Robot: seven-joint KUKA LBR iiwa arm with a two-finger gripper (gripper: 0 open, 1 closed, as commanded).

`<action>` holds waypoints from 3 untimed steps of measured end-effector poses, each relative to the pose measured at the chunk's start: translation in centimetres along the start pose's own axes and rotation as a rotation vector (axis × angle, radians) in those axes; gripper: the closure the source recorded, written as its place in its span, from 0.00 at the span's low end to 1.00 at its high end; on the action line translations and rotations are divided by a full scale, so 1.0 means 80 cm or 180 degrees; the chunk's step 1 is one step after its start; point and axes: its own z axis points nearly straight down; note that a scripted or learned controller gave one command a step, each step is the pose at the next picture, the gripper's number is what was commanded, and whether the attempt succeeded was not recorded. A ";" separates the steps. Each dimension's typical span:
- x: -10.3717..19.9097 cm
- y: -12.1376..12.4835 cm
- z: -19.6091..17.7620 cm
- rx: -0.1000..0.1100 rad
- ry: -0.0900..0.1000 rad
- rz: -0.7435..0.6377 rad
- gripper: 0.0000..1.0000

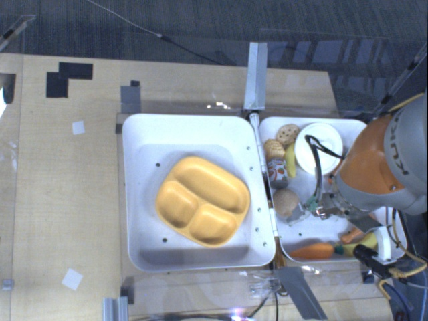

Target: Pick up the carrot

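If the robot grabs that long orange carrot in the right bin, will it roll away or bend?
The long orange carrot looks smooth, rounded and tapered, so it may roll or slip from a pinch. It looks like a moulded toy, so probably stiff and light. It lies along the white bin's near wall, which could stop it rolling.

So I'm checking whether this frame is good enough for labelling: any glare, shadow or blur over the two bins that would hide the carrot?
Camera view: small bright glints on the left bin's top rim and near the bottom edge; soft shadow under the yellow tray; the carrot is evenly lit and reasonably sharp; the arm covers part of the right bin.
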 end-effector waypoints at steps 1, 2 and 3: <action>-0.052 0.049 -0.044 -0.0010 -0.0008 0.0878 0.00; -0.020 -0.005 -0.019 0.0009 0.0000 0.0843 0.00; -0.051 0.017 0.010 -0.0012 0.0005 0.1979 0.00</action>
